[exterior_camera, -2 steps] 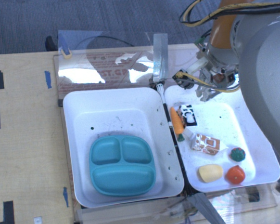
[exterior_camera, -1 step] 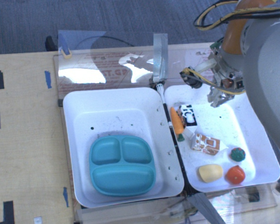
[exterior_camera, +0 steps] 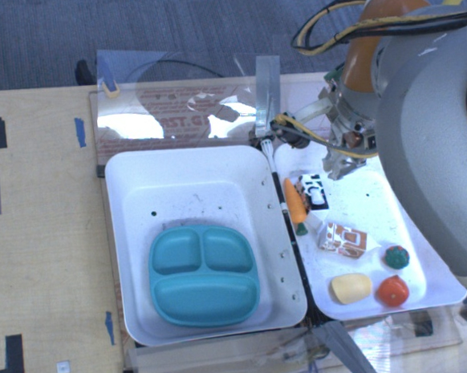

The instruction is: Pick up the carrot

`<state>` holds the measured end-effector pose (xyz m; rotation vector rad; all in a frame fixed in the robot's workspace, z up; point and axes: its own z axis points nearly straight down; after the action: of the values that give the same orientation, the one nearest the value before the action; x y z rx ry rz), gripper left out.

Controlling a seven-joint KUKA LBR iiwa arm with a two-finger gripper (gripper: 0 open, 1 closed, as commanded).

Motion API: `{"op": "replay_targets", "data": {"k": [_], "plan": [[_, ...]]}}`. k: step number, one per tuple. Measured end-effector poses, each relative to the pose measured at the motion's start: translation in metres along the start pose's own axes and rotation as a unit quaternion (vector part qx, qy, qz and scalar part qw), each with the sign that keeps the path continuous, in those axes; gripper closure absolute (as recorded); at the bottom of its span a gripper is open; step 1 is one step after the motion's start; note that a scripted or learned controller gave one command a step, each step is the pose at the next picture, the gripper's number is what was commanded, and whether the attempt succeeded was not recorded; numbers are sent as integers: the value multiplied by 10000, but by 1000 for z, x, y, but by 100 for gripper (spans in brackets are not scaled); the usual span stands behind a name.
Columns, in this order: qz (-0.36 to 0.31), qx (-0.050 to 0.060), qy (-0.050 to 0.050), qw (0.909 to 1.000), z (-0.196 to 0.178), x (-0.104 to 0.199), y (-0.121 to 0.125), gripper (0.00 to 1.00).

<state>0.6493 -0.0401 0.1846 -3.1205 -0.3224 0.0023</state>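
The carrot [exterior_camera: 296,203], small and orange with a green tip pointing toward the front, lies in the right bin [exterior_camera: 434,286] tight against its left wall. The gripper [exterior_camera: 337,156] hangs over the back of that bin, up and to the right of the carrot and apart from it. Nothing is seen in its grasp. The large grey arm with the orange band covers the bin's right side.
A black-and-white marked block [exterior_camera: 315,191] sits just right of the carrot. Further front lie a brown-patterned packet [exterior_camera: 342,240], a yellow piece [exterior_camera: 350,287], a red tomato [exterior_camera: 393,290] and a green ball [exterior_camera: 396,257]. The left bin [exterior_camera: 129,190] holds a teal divided plate [exterior_camera: 202,274].
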Motion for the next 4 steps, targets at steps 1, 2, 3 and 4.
{"op": "replay_targets", "data": {"k": [1,2,3,4], "plan": [[-1167,-2,-31,9932,54,-18,51,100],[-1988,-5,-6,9800,-7,-75,42,100],[3,-20,25,10000,-72,-27,-11,100],[-382,-3,-55,9993,5,-10,0,100]]}}
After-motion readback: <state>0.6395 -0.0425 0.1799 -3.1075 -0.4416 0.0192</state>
